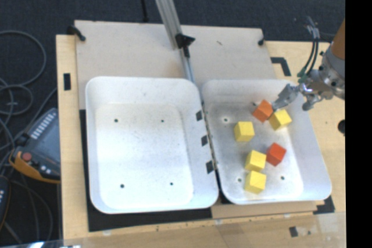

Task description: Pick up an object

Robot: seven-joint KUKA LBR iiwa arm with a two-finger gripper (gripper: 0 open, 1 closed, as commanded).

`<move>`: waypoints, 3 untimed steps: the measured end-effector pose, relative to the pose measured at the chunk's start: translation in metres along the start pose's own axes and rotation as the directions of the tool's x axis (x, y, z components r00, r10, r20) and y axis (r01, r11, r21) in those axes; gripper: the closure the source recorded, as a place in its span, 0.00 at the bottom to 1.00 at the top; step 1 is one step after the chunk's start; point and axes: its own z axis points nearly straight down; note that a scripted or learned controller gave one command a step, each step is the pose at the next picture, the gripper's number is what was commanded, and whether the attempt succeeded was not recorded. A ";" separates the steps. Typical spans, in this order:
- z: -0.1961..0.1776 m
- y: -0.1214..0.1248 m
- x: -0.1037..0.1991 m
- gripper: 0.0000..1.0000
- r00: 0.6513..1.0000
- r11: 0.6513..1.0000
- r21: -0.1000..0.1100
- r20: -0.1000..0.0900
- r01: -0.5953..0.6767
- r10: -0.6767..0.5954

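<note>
Outside the bench, on the dark floor at far left, a handheld control pendant (32, 148) lies among loose cables (23, 67). The bench (70, 125) carries two shallow white bins side by side. The left bin (93, 96) stands with its speckled floor bare. A slanted aluminium rail (165, 6) runs down from the top edge to the gap between the two bins.

The right bin (317, 183) contains six blocks. Nearest the dividing rim is a yellow cube (244, 131). Below it, two more yellow cubes sit one just beyond the other: the upper (255, 160) and the lower (255, 182), nearly touching. Beside the upper one lies a red cube (276, 154). At the top of the group, an orange cube (263, 110) and a fourth yellow cube (281, 119) sit just beside each other.

The gripper (296, 96) hangs over the upper right part of this bin, its fingers (285, 97) spread apart and reaching toward the orange cube and the adjacent yellow cube. Nothing sits between the fingers; no block is held. The arm (334, 61) enters from the right edge.
</note>
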 end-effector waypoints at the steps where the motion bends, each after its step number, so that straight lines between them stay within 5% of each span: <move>1: 0.108 0.059 -0.016 0.00 1.000 1.000 0.006 0.001 0.000 0.000; 2: 0.167 0.082 -0.007 0.00 1.000 1.000 0.002 0.002 0.001 -0.001; 3: 0.151 0.083 -0.009 1.00 1.000 1.000 -0.003 0.007 0.005 -0.005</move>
